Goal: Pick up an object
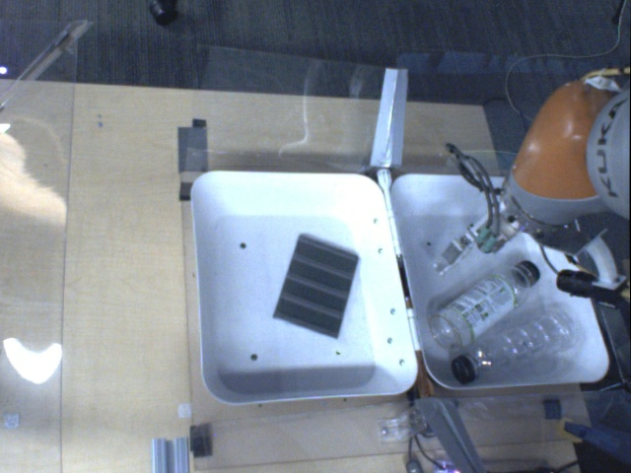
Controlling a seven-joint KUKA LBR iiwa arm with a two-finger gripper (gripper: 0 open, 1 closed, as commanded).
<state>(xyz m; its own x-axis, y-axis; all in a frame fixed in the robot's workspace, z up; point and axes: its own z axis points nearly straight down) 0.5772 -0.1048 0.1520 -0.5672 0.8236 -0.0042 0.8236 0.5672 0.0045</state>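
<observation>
Bottle [480,304] lies on its side in right bin [424,205], gripper [463,247] just above-left of it; can't tell jaws' state. Best to centre over the bottle's body, across its width, since clear plastic rolls.

Dark grey ribbed pad [316,285] in white left bin [227,363], clear bottles with black caps [479,304] in white right bin [424,200], pale wood desk [108,264], orange-banded grey arm [562,151]
</observation>
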